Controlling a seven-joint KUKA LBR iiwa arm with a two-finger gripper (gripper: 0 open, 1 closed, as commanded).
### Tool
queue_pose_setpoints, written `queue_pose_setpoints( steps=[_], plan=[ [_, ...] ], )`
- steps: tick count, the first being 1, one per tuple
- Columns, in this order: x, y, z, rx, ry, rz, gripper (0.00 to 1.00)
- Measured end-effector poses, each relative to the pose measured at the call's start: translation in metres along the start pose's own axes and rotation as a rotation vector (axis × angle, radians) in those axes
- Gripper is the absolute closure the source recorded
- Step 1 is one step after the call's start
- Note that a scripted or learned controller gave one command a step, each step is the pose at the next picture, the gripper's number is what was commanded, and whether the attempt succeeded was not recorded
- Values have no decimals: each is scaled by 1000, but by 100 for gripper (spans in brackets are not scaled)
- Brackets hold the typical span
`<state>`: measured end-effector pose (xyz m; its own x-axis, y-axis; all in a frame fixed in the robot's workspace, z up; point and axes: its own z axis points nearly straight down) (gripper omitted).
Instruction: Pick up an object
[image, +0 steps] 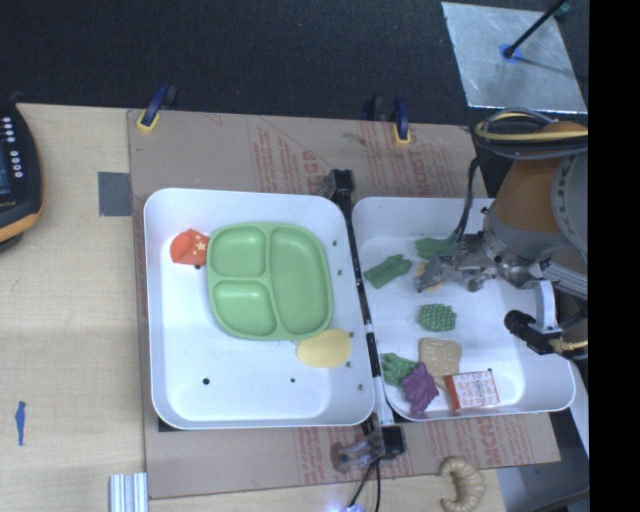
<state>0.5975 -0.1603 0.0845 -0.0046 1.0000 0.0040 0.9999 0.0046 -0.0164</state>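
Approach step: gripper low in right shallow white bin, beside dark green leaf-shaped toy; can't tell finger state, nothing visibly grasped. Next, prob: settle over that leaf, clench, then lift straight up.

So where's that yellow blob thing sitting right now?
The yellow piece lies in the left bin, at the lower right corner of the green divided plate, close to the divider between the bins.

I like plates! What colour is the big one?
The plate is light green, seen in the camera view.
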Motion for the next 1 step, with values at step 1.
queue_pose_setpoints(
  steps=[1],
  plan=[
    [-16, 61, -81, -25, -7, -1, 0]
  ],
)
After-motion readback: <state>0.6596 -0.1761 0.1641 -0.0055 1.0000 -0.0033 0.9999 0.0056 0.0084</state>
